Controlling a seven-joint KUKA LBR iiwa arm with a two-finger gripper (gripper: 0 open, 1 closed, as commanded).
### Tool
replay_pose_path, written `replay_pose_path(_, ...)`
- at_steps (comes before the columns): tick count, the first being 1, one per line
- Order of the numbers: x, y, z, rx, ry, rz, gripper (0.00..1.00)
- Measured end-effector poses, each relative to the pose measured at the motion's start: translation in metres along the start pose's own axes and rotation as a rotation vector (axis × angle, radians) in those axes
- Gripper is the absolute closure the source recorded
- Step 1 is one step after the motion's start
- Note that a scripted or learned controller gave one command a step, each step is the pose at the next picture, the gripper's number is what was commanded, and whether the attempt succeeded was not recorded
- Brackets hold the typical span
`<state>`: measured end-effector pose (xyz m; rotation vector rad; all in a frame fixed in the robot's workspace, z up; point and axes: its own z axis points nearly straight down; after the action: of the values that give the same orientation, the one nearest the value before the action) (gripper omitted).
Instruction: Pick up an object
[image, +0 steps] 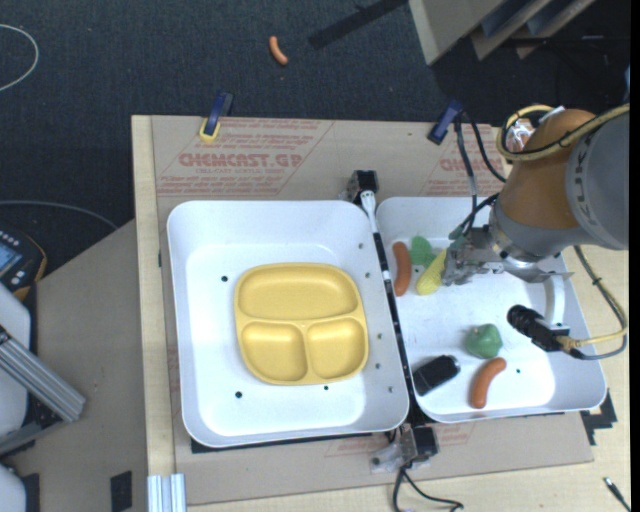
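Observation:
The right bin (560, 395) holds several small items. An orange sausage (401, 267) lies by its left wall, with a green piece (422, 248) and a yellow banana-like piece (430, 273) right beside it. Further forward are a green pepper (483, 340), a black block (435, 373) and a second sausage (488, 382). My gripper (457, 265) hangs low over the bin's back left part, its tip right against the yellow piece. I cannot tell whether it touches that piece.
The left bin (200, 250) holds a yellow three-compartment tray (300, 322). A black cable plug (532, 326) trails from the arm over the right bin. Clamps (214, 118) sit on the bench's back edge. A stray orange piece (278, 49) lies on the floor.

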<state>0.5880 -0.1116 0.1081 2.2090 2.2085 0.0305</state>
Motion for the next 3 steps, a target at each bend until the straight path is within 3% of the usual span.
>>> replay_pose_path(1,-0.002,0.002,-0.064,0.02,-0.003,-0.001,1.0)
replay_pose_path(2,-0.002,0.005,-0.118,0.019,-0.003,-0.001,1.0)
replay_pose_path(3,0.042,-0.031,-0.11,0.031,0.002,-0.004,1.0)
